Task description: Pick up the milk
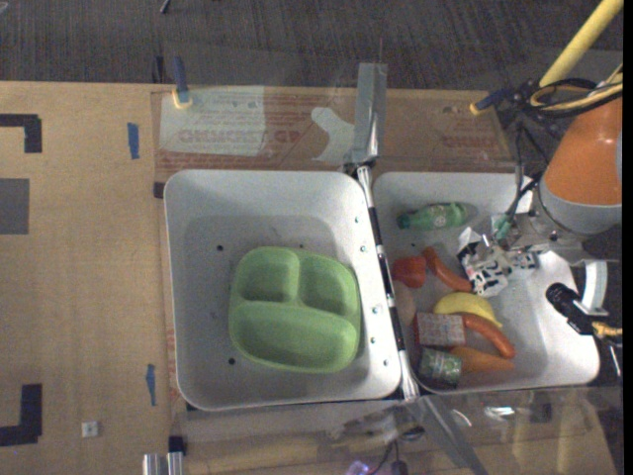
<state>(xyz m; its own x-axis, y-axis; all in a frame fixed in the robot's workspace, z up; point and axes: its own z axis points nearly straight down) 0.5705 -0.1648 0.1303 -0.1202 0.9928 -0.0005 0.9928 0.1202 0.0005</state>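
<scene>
The milk (486, 275) is a small carton with black and white cow patches. It lies in the right bin (554, 359), near its middle, just above a yellow banana (465, 307). My gripper (501, 242) comes in from the right under the orange-banded wrist and hangs right over the carton's upper right side. Its tip overlaps the carton, and I cannot make out whether it touches it.
Around the milk lie a green bottle (433, 216), a red tomato (408, 271), an orange carrot (445, 268), a red pepper (487, 334), a small box (440, 330) and a can (440, 366). The left bin (198, 216) holds a green divided plate (294, 308).
</scene>
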